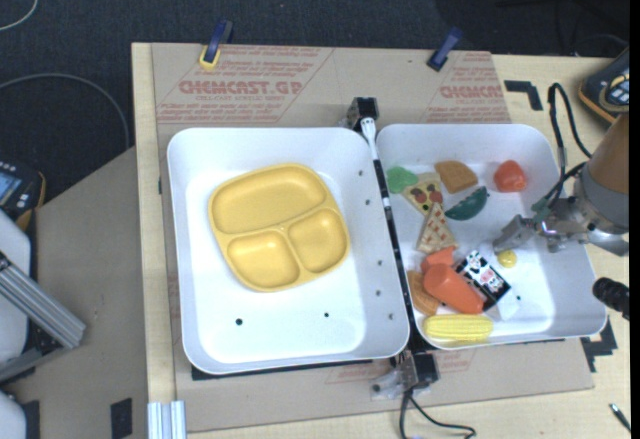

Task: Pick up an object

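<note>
The right bin (pixel 530 312) holds several toy foods: a red tomato (pixel 511 176), a brown bread piece (pixel 456 174), a dark green pepper (pixel 467 204), two pizza slices (pixel 434 225), an orange-red piece (pixel 449 285), a black-and-white block (pixel 487 277), a corn cob (pixel 459 329) and a small yellow piece (pixel 506 257). My gripper (pixel 517 230) reaches in from the right, low over the bin's right half. It sits just above the small yellow piece and below the tomato. Nothing shows held in it.
The left bin (pixel 200 327) carries a yellow divided plate (pixel 280 225). A black clip (pixel 364 112) sits at the far joint of the bins. Cables run along the right side near the arm (pixel 610 177). The bench board (pixel 300 77) extends beyond the bins.
</note>
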